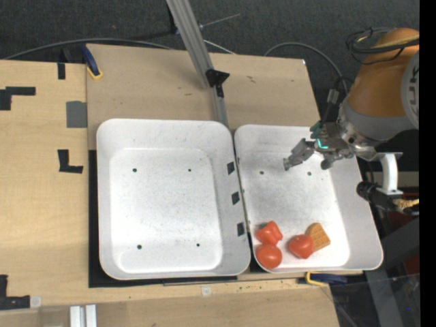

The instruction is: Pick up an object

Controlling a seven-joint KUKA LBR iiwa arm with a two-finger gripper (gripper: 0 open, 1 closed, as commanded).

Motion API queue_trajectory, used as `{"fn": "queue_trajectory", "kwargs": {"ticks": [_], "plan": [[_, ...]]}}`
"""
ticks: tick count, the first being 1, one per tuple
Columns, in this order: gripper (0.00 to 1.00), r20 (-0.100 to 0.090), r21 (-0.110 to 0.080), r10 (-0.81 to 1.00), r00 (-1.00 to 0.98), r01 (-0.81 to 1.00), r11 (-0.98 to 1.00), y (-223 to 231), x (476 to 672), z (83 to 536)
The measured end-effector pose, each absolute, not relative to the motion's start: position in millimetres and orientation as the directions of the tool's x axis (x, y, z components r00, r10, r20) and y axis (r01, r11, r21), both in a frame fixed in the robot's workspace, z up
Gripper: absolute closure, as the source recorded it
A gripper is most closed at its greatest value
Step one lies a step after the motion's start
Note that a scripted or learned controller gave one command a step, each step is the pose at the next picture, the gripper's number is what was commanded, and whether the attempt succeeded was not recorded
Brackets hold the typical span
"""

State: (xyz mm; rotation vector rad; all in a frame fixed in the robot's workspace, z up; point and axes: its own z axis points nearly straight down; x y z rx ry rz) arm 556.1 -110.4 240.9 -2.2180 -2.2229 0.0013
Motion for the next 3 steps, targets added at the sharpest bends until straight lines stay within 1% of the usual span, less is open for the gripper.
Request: {"fn": "queue_trajectory", "kwargs": {"ticks": [1, 2, 3], "plan": [[0.0, 0.001, -0.008, 1.0, -0.001, 1.0, 0.001, -101, 556.4, 181], [0.0, 0.001, -0.008, 1.0, -0.001, 1.0, 0.001, -95, 548.8, 134], [0.0, -0.002, -0.001, 1.0, -0.001, 1.0, 0.001, -95, 548.6, 87]]}}
